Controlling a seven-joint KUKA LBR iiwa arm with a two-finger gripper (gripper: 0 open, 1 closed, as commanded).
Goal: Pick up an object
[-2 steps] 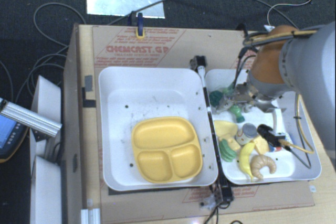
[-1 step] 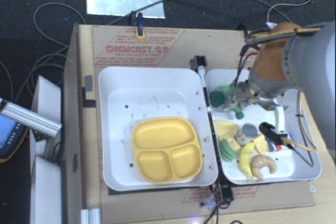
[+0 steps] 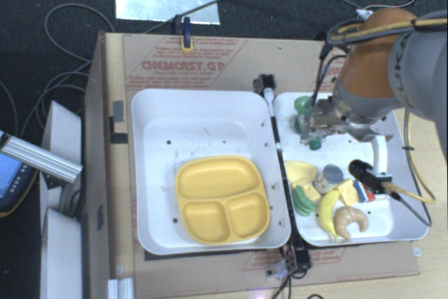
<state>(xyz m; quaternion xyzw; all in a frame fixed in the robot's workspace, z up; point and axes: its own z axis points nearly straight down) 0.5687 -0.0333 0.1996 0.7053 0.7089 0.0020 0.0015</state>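
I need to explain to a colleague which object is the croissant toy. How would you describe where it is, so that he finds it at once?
Start from the right white bin, the one under the grey arm. Look at its near edge, at the front of the pile of small toys. The croissant is the tan, curved, ridged piece lying just right of the yellow banana, which is smooth and brighter.

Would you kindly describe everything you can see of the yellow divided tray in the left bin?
The yellow divided tray looks like smooth moulded plastic, with rounded corners and three compartments: one long section along its far side and two smaller ones along its near side. It lies flat and upright, turned slightly askew, on the floor of the left bin, toward the bin's near right corner. Its compartments hold nothing visible. Only the bin appears to touch it.
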